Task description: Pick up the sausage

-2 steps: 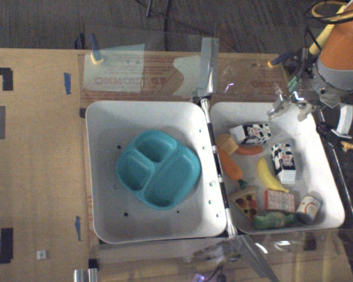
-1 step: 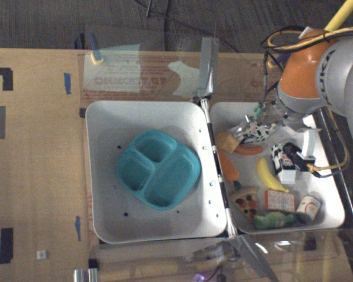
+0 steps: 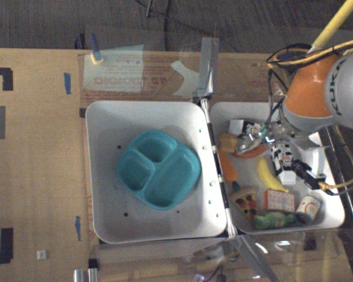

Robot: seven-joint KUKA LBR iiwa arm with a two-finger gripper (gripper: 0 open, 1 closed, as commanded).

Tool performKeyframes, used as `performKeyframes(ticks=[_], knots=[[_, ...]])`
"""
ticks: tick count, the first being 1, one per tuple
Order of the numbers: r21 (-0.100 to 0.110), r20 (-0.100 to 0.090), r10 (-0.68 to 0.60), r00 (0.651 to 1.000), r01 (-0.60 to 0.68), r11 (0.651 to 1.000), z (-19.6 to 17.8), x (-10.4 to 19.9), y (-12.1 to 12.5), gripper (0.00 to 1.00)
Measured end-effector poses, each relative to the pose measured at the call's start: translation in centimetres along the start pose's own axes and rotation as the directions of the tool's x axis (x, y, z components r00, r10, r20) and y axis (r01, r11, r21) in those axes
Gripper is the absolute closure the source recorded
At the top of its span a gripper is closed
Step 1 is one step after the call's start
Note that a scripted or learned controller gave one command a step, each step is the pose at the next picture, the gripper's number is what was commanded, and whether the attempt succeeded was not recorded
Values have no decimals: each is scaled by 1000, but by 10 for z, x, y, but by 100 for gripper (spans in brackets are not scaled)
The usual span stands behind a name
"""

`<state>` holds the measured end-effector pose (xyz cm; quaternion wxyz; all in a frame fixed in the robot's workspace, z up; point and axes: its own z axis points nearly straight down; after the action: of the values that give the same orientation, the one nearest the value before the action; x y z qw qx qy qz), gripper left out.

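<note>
Reading left to right, we are seeing the left bin [image 3: 100,157] carrying a teal divided plate [image 3: 159,169], and the right bin [image 3: 335,213] crowded with toy food. The reddish sausage [image 3: 250,151] is lying long axis left-right at that bin's far left, just left of the gripper [image 3: 269,135], whose state we cannot tell; the wrist is hiding it.

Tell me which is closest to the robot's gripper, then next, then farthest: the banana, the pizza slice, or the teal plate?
From the gripper:
1. Banana, just below it in the right bin.
2. Pizza slice, lower, at that bin's left side.
3. Teal plate, over in the left bin.
</note>
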<state>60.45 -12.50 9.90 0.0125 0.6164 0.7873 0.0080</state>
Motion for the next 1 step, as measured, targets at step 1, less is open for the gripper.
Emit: performKeyframes(ticks=[1], knots=[[6,4,-36,999,35,999,2,6,2,0]])
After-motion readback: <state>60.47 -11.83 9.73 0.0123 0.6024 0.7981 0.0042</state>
